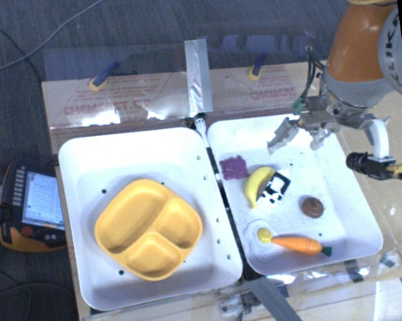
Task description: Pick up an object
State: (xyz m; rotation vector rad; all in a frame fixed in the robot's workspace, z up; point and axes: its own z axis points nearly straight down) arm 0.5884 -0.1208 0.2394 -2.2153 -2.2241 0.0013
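The right bin (353,202) holds a yellow banana (256,183), a purple bunch of grapes (233,166), a black-and-white cube (274,188), a brown round piece (311,207), an orange carrot (298,244) and a fried egg (259,233). My gripper (300,134) hangs over the far part of this bin, up and right of the banana. Its fingers are spread apart with nothing between them.
A yellow divided plate (148,228) lies in the left bin (82,208). A teach pendant (31,208) rests on the floor to the left of the bench. The arm's orange band (361,39) stands above the right bin's far right corner.
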